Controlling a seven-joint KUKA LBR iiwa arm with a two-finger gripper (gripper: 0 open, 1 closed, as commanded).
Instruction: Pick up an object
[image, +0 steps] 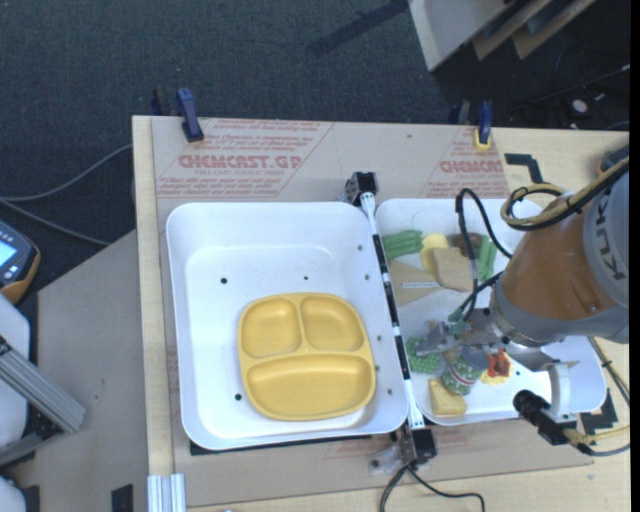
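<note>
Nearest the viewer, along the bottom edge, runs the front lip of a pale wooden bench (300, 470) carrying two shallow white bins side by side. Inside the left bin (200, 240) sits a yellow plate (305, 355) with three compartments, lying flat toward the front.

On the right, the right bin (420, 212) holds a jumble of small toy food pieces. At its back lie a green piece (404, 243) and, just beside it, a pale yellow wedge (447, 264). At the front sit a small green-and-red can (460, 374), a yellow chunk (446, 400) touching it, and an orange-red piece (497, 368) near the can.

A grey arm with an orange band (545, 270) reaches in from the right and hangs over the right bin. Its claw (462, 340) is down among the front pieces, just above the can. Whether the claw is spread or clenched cannot be told, and nothing can be seen gripped in it.

Two blue clamps (187, 112) pin the bench's far edge.
</note>
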